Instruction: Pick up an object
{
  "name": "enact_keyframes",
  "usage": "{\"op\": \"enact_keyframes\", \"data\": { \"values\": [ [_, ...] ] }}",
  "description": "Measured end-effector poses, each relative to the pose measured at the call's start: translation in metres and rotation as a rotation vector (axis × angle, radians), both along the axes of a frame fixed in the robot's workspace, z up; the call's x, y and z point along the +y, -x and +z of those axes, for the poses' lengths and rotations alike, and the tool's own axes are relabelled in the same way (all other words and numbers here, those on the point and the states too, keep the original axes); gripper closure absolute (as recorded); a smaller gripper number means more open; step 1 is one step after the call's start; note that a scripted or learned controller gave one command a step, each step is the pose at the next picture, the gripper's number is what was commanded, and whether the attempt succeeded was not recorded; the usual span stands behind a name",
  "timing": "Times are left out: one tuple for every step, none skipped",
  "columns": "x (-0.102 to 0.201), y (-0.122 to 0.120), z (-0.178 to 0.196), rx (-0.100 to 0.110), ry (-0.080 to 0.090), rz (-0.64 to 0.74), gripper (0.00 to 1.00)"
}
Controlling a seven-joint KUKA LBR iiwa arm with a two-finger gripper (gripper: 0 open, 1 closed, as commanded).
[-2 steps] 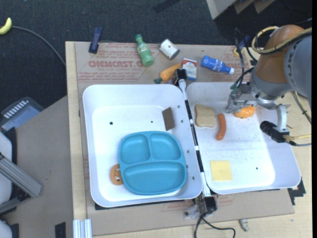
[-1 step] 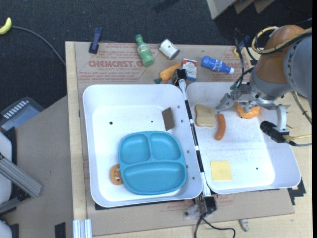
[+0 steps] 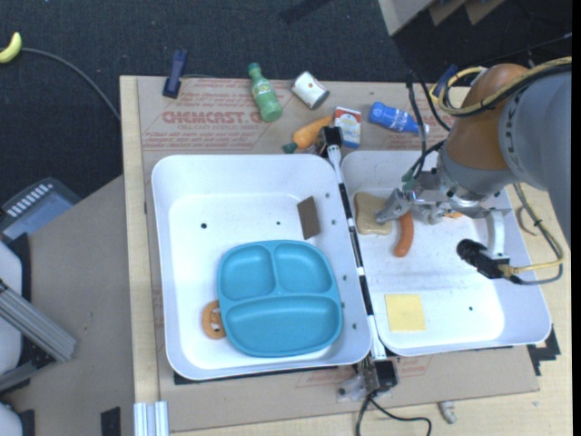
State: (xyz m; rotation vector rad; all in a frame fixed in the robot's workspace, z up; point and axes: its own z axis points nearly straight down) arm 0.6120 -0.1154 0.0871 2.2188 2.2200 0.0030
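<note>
Your pincer hangs low over the back left part of the right bin, and you cannot tell from this view what state it is in. Starting on the left, the left bin holds a blue plate with three sections, a small pretzel peeking out at its left edge, and a little brown block behind the plate. Over in the right bin, a piece of toast lies just left of the pincer, close to the bin's left wall. An orange hot dog lies right under the pincer, and you cannot tell if they touch. A yellow square sits nearer the front of that bin, well apart from the pincer. Behind the bins, on the board, you can see a green bottle, a small can, a carrot, a little carton and a blue bottle.
</note>
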Motion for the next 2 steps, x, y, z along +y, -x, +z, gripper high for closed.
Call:
{"op": "enact_keyframes", "data": {
  "values": [
    [0.001,-0.001,0.011,-0.004,-0.001,-0.001,1.0],
    [0.05,0.01,0.118,0.0,-0.001,0.001,1.0]
  ]
}}
